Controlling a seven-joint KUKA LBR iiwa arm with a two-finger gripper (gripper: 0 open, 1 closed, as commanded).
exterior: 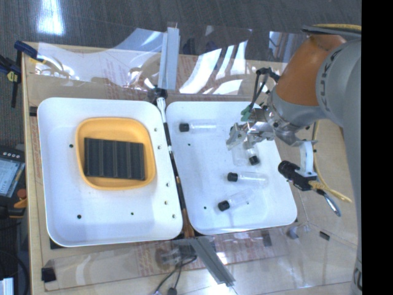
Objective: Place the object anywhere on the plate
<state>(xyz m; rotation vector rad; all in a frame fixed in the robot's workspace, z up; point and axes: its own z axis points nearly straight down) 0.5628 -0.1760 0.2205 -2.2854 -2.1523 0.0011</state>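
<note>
Bench (202,269) carries two shallow white bins side by side, and the grey arm (325,72) with its orange band reaches in from the right. The left bin (55,183) holds the yellow plate (113,131), whose middle is a dark ribbed panel. The right bin (202,214) holds several small clear vials with black caps: one near the top left (195,127), one just under the gripper (245,155), one lower down (247,178) and one near the bottom edge (233,201). All lie on their sides, well apart from the plate.

The gripper (245,134) hangs low over the upper right part of the right bin, close above the nearest vial. Whether the fingers are open or closed I cannot tell; glare and clutter at the wrist hide them, and no vial is plainly between them.

Judging from this, the grasp is the weak point. A vial is round, smooth and probably light, so it could roll aside or squirt out if the fingers come down off its axis. A loose hold could then drop it on the ridge between the bins during the carry to the plate.
</note>
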